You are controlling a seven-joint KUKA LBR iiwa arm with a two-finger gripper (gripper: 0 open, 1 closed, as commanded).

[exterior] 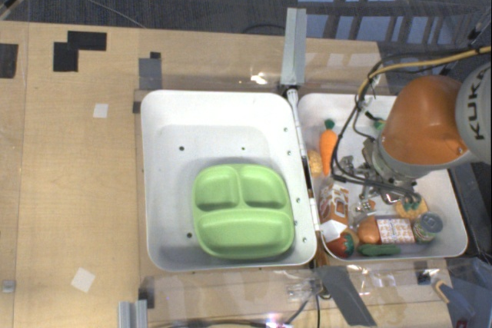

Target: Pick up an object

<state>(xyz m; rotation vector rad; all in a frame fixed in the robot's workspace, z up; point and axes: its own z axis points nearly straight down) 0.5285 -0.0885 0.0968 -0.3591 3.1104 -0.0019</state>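
The right bin holds a pile of toy food. An orange carrot with a green top lies at its left side. Below it are a printed packet, a red tomato-like piece, a brown rounded piece, a labelled box, a green cucumber-like piece and a small can. My gripper hangs low over the middle of this bin, just above the pile, under the orange band. The wrist hides most of it.
A green divided plate lies in the left bin, towards its front. A thin metal divider separates the two bins. Cables loop from the arm over the right bin's back. Bare wooden bench stretches to the left.
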